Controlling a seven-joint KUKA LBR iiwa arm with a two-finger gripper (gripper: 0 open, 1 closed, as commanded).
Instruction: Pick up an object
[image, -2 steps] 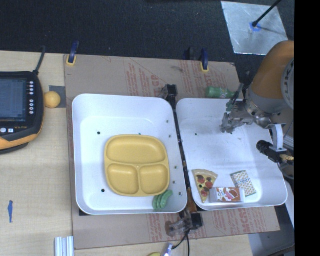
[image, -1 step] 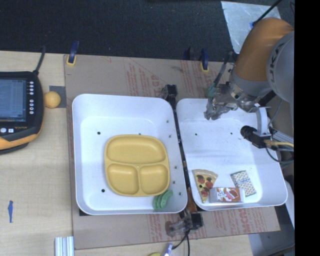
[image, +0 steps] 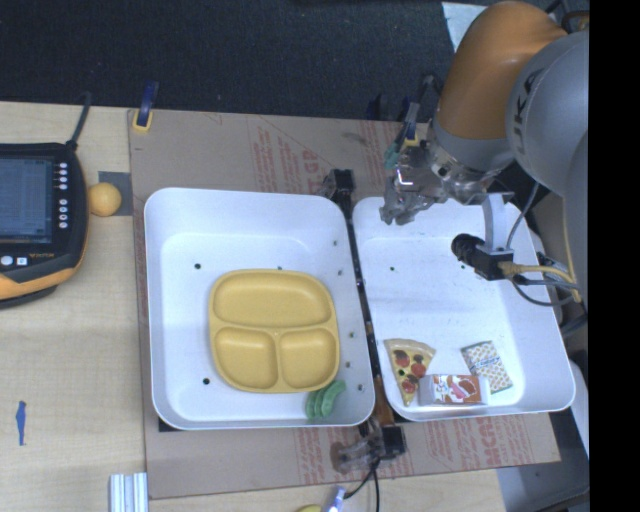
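- Over the far rim of the right bin (image: 560, 385), you find the gripper (image: 403, 207), hanging near the divider between the two bins with nothing visibly caught in it.
- You cannot tell from this slanted view whether it is released or clenched; the tip is small and dark against the bin wall.
- The pickable things lie well apart from it, along the near edge of the right bin: a pizza slice toy (image: 409, 362), a small red and white packet (image: 452, 389) just beside it, and a patterned card (image: 487, 366) tilted to the packet's right.
- They are probably bunched there because the bin floor lets loose pieces drift to one side, which leaves you little room against the wall.
- In the left bin (image: 165, 300) a yellow divided tray (image: 272, 328) sits flat in the middle, with a green toy (image: 324, 401) tucked at its near corner, touching or nearly touching the tray.
- The arm (image: 500, 80) reaches in from the right, its orange band high over the bin's far corner, wrist bent downward toward the rim.
- By my reading, no grasp has begun; you need to travel toward the near edge first.
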